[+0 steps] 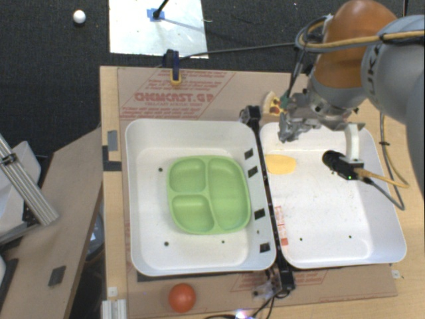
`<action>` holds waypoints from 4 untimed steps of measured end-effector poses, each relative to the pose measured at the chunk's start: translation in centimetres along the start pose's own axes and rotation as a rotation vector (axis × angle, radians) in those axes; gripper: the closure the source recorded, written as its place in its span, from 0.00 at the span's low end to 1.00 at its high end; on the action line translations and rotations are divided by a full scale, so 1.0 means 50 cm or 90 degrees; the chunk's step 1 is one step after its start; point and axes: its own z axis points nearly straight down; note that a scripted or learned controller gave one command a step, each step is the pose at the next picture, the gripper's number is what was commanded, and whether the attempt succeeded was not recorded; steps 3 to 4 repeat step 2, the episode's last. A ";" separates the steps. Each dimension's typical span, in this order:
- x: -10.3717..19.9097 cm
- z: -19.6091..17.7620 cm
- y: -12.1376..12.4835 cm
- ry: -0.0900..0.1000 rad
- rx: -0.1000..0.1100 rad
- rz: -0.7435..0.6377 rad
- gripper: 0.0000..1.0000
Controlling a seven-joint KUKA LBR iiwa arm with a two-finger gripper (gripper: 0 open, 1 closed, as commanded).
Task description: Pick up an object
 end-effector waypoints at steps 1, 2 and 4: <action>0.123 0.014 -0.018 0.000 -0.001 0.000 1.00; 0.235 -0.003 -0.051 0.000 -0.001 -0.001 1.00; 0.235 -0.003 -0.051 0.000 -0.001 -0.001 1.00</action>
